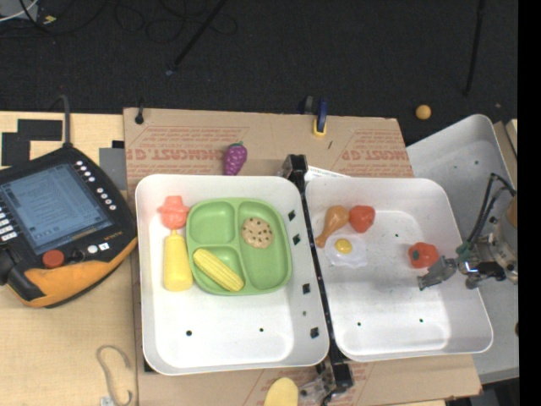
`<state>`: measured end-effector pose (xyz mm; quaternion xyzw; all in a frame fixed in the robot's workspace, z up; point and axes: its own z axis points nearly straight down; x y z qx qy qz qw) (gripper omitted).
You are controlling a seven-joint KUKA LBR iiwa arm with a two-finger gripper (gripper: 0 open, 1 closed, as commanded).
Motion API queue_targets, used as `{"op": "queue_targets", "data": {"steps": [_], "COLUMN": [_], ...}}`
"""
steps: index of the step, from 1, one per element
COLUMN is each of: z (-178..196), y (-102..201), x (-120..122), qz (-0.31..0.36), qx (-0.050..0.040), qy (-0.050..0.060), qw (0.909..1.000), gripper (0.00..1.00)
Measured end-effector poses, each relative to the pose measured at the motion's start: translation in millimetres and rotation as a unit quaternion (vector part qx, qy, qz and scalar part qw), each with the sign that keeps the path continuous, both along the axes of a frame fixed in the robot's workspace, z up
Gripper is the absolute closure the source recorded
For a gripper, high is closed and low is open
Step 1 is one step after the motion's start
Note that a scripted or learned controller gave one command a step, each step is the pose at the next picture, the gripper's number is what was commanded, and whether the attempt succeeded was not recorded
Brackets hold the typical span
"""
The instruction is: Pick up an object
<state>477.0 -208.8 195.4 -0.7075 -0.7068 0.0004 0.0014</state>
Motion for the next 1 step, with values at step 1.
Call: {"op": "queue_targets", "data": {"steps": [1], "z": [-49.2], "y": [1.7], "x": [-9.7], "qz": [0.001], "qx": [0.0010], "qy": [0.002], "qw": [1.0000], "gripper": [0.00]}}
